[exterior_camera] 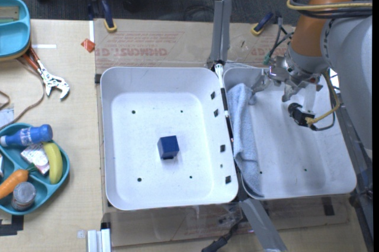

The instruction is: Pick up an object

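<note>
A small blue block [169, 146] sits by itself near the middle of the left bin [118, 126], flat on the white floor, well apart from the claw [288, 86], which hangs over the far end of the right bin [308, 168], close to that bin's back wall. Whether the claw is spread or pressed together I cannot tell from here; wires and a black-and-yellow fitting crowd around it. The block looks like a hard cube with a dark, matte face. Both bins are shallow, smooth white trays with rounded corners, and a few dark dots mark their floors. A pale grey cloth [243, 132], soft and rumpled, is draped along the left wall of the right bin, running from the back toward the near corner. The arm [349, 49] above is a fat grey cylinder with an orange dome. At the table's left edge a blue tray [35, 171] holds a banana, a carrot and a bottle.
</note>
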Controlling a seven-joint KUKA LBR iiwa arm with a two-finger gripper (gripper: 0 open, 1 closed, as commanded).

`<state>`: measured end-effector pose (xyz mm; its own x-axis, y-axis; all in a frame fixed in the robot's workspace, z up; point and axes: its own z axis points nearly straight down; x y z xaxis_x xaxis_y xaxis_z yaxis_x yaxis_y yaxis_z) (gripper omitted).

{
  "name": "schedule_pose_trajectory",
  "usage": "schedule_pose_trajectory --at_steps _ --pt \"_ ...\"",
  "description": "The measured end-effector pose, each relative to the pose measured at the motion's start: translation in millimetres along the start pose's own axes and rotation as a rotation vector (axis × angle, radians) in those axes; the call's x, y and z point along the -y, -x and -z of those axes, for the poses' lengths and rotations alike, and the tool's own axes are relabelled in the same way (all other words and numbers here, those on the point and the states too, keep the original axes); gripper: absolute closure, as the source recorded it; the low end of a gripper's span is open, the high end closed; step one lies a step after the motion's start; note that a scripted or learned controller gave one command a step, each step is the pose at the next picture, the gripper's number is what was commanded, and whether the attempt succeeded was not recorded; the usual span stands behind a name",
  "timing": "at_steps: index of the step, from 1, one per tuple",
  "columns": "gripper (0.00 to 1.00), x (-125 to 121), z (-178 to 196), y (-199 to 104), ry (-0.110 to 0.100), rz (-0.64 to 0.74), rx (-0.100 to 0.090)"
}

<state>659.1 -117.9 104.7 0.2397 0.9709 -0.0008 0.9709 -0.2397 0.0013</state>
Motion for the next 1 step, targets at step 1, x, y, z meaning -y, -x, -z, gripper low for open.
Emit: schedule_pose_trajectory --at_steps 1 --pt "0.00 41.7 104.4 85.9 0.000 0.045 0.001"
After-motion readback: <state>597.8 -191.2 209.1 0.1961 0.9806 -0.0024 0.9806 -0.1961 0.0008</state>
